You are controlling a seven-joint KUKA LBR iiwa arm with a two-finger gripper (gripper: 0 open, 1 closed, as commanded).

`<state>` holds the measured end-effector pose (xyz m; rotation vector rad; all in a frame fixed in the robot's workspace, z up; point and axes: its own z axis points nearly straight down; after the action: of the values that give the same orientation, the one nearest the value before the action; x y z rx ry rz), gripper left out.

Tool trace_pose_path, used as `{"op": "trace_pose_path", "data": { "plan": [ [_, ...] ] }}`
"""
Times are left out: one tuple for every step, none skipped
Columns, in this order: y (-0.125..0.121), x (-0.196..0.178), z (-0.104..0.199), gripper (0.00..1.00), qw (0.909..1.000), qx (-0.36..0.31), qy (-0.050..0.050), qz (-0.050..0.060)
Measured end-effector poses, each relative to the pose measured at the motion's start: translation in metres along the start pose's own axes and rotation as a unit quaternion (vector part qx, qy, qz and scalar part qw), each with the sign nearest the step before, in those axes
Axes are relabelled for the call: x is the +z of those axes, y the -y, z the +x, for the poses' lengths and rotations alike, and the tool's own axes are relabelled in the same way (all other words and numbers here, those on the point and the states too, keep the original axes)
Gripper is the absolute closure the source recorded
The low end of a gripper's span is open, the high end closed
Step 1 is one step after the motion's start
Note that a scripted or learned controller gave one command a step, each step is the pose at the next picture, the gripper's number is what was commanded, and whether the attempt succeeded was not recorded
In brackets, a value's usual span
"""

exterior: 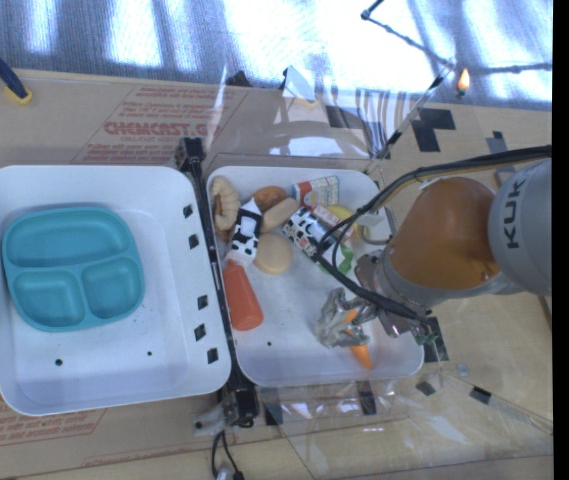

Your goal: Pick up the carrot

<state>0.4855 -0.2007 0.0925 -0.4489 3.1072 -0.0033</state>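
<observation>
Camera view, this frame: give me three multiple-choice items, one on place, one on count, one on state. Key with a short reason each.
1. Where does the turquoise plastic divided tray lie?
A. In the left white bin
B. In the right white bin
C. On the cardboard outside the bins

2. How many compartments does that tray have?
A. Two
B. Three
C. Five

3. Where is the metal two-finger gripper relative to the small orange carrot?
A. Over the left bin, far from it
B. Down in the right white bin, right beside it
C. Raised above the bench outside both bins

Key:
1 A, the tray sits alone on the floor of the left white bin.
2 B, one long section above two smaller ones.
3 B, the gripper is low near the bin's front right corner, with the carrot's tip poking out just under it.
</observation>
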Motion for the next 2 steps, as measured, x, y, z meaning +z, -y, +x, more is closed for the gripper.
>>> {"op": "trace_pose_path", "data": {
  "plan": [
    [0.0081,-0.0004,0.0004,1.00,0.9965,-0.083,0.002,0.000],
    [0.0083,-0.0003,-0.0011,1.00,0.9638,-0.267,0.002,0.000]
  ]
}}
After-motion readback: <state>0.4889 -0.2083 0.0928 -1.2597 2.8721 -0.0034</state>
